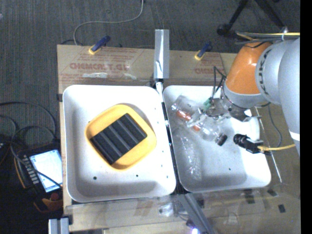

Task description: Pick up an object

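You see clear crinkled plastic packaging [195, 118] with orange-red bits inside, lying in the right bin [243, 177], upper middle; gripper [218, 112] low at its edge; grip state indeterminable.

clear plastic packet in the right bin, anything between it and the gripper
Nothing visible stands between them. The gripper is low over the right bin, right at the clear plastic packet; the yellow tray lies apart in the left bin.

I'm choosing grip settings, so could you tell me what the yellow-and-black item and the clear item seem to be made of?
Yellow-and-black item: probably moulded plastic, smooth yellow rim, matt black ribbed centre. Clear item: apparently thin transparent plastic, crinkled and glinting.
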`<state>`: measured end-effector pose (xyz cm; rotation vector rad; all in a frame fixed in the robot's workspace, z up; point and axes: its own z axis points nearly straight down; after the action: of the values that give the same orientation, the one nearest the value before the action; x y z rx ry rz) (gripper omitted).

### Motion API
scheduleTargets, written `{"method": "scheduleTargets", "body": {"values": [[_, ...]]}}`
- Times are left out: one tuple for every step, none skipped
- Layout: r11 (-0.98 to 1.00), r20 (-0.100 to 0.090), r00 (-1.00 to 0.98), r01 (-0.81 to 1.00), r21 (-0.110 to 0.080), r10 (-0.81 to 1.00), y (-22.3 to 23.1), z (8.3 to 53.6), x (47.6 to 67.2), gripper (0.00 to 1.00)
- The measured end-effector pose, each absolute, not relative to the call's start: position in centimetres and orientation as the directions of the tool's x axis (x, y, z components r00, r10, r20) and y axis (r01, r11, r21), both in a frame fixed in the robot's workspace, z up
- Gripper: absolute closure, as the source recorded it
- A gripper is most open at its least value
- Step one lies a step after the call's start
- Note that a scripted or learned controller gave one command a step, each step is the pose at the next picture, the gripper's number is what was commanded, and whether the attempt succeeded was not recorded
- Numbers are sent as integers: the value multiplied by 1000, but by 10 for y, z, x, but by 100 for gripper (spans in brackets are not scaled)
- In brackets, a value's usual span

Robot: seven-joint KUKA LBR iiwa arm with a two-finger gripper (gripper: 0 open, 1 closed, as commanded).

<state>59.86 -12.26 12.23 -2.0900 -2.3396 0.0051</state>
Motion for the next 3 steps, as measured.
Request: {"method": "scheduleTargets", "body": {"values": [[283,14,-282,958,-54,959,-125,107,630,0],[300,59,-296,950,-85,953,-194,115,650,0],[386,64,-382,919,-81,922,-193,104,656,0]]}}
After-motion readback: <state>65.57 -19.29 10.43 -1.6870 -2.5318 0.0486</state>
